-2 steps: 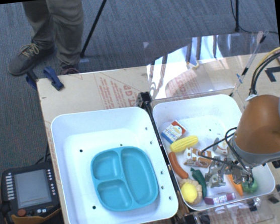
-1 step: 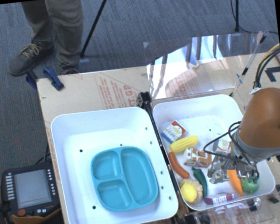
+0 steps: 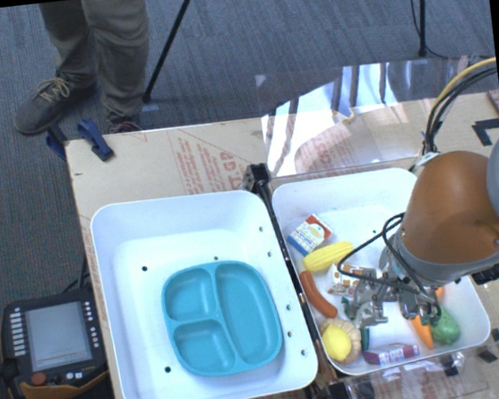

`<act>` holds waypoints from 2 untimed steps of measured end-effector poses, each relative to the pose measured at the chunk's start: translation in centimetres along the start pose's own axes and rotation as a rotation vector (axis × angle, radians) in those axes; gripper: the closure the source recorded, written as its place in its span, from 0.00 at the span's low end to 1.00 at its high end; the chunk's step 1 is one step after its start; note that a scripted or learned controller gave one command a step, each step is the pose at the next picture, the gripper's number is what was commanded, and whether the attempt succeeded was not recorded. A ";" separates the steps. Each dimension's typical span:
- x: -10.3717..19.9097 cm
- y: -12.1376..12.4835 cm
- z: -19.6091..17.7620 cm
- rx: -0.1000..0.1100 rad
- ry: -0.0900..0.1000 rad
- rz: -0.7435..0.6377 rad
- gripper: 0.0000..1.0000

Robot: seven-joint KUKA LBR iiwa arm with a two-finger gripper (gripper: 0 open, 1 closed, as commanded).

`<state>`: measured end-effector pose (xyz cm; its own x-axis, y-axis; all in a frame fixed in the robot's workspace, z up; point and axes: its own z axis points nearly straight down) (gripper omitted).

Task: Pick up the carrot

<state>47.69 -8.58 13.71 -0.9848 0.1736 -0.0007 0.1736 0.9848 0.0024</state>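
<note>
The small orange plastic carrot (image 3: pixel 424 331) lay in the right white bin (image 3: pixel 370 190), beside a green toy (image 3: pixel 446 328). Likely light, stiff and slick, it wanted gripping mid-body. The hand (image 3: pixel 370 301) hovered near; its spread was indiscernible.

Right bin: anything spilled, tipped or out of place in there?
Nothing stands out. The toy food lies loosely jumbled inside the right bin: carrot, corn, sausage, lemon. Nothing is over the rim. The hand hangs low among them.
</note>
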 end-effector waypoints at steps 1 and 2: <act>0.1 -0.1 0.1 0.001 0.002 0.001 0.00; -0.9 -5.3 -1.7 0.001 0.001 -0.259 0.00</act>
<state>47.61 -13.97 15.44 -0.9964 -0.0844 -0.0004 -0.0844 0.9964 0.0010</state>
